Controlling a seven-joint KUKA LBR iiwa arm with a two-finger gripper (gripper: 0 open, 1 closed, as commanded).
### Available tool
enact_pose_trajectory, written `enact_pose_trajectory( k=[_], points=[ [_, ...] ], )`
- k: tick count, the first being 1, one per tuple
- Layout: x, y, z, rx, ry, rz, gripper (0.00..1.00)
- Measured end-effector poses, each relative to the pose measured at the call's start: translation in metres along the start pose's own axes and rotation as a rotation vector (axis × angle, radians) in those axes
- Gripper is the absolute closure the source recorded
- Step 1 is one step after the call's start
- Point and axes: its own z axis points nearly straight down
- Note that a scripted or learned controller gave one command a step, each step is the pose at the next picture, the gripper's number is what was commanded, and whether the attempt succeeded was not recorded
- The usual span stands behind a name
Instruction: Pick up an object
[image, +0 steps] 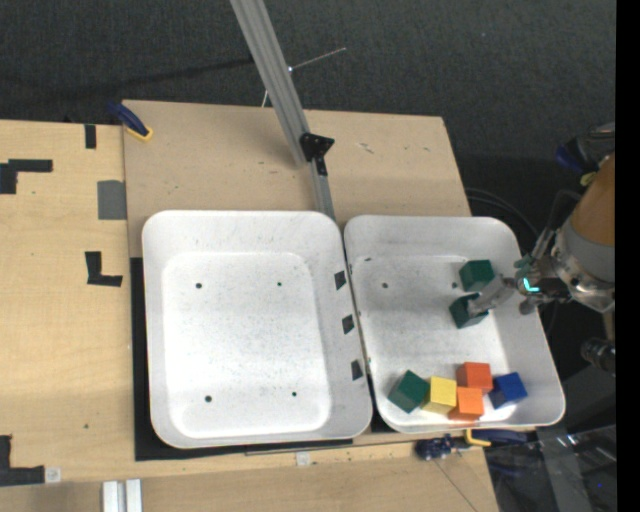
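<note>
Over the right bin (395, 240), close to its right wall, the gripper (480, 300) is reaching in from the bench edge, grey fingers pointing left and slightly down. Whether those fingers are apart or together, I cannot tell; they are blurring into the two dark green blocks. One green block (476, 272) is sitting just above the fingertips, and a second green block (464, 314) is lying just below them, touching or nearly so. Both are small, matte and roughly cubic, so neither is showing a clear long axis.

Along the bin's front wall, five more blocks are crowding together: a green cube (407, 390), a yellow cube (441, 392), two orange cubes (472, 388) stacked or abutting, and a blue cube (508, 388) near the corner. Open floor is lying across the bin's left half.

The left bin (240, 230) is offering smooth, speckled white plastic with rounded rims. A slanted metal bar (280, 80) is crossing the plywood bench (400, 160) behind.
</note>
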Motion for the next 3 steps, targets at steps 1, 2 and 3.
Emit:
enact_pose_trajectory(
  k=[1, 2, 3],
  points=[
    [0.0, 0.001, -0.002, -0.004, -0.001, -0.002, 0.0],
    [0.007, -0.004, 0.06, 0.003, 0.0, -0.001, 0.0],
    [0.008, -0.004, 0.112, -0.002, -0.002, -0.001, 0.0]
  ],
)
